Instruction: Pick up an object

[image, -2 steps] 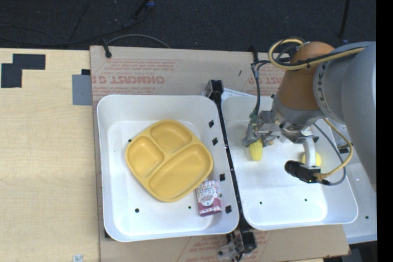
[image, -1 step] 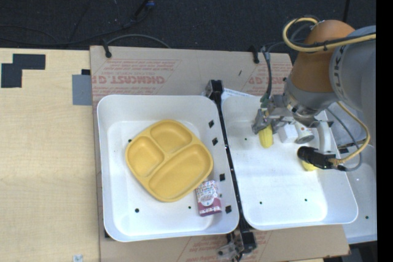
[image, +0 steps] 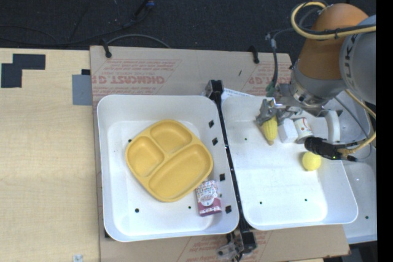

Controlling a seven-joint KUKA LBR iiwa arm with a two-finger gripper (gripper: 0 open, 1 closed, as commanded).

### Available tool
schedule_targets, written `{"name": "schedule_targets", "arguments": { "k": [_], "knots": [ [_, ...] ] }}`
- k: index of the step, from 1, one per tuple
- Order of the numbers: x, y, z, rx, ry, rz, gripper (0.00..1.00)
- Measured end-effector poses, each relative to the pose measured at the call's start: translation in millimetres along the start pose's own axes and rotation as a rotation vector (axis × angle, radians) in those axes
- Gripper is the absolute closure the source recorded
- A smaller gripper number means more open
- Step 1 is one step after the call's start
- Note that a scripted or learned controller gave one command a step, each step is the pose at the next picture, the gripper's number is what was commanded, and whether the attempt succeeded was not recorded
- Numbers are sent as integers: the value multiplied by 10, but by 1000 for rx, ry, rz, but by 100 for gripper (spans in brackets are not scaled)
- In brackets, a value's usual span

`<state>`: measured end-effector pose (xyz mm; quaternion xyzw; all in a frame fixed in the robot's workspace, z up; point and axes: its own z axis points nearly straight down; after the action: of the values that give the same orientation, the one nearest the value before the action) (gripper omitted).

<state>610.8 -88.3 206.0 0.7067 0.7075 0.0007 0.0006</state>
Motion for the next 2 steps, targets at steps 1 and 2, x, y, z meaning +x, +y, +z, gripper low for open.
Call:
{"name": "schedule_targets", "arguments": {
  "k": [1,2],
  "knots": [
    [-26,28,-638,-3,-1,0,100],
    [494,69,-667,4,1,-3,100]
  ]
}}
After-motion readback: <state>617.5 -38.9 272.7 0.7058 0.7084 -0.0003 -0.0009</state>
